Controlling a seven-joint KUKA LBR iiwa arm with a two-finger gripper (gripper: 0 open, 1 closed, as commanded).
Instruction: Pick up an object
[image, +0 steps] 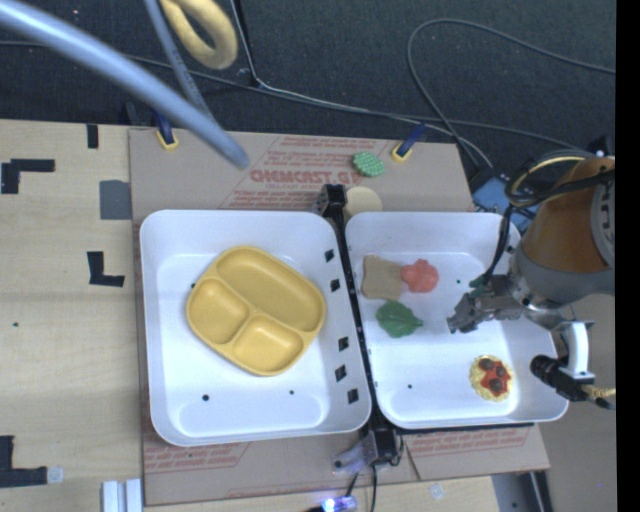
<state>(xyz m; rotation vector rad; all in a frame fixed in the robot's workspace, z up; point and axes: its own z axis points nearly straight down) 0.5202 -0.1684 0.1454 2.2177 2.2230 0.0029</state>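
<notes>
The right bin (430, 395) holds a tan bread slice (380, 278), a pink-red toy fruit (420, 276), a green leaf-shaped piece (398, 319) and a small yellow tart with red topping (490, 378). My gripper (468, 315) hangs low over the right part of this bin, right of the green piece and above-left of the tart. Nothing shows between its dark fingers. The arm's orange band (565, 230) rises behind it at the right edge.
The left bin (170, 400) carries a yellow divided plate (256, 308). A green waffle-patterned piece (367, 163) and a round tan piece (362, 199) lie on the cardboard behind the bins. Cables run across the dark floor at the back.
</notes>
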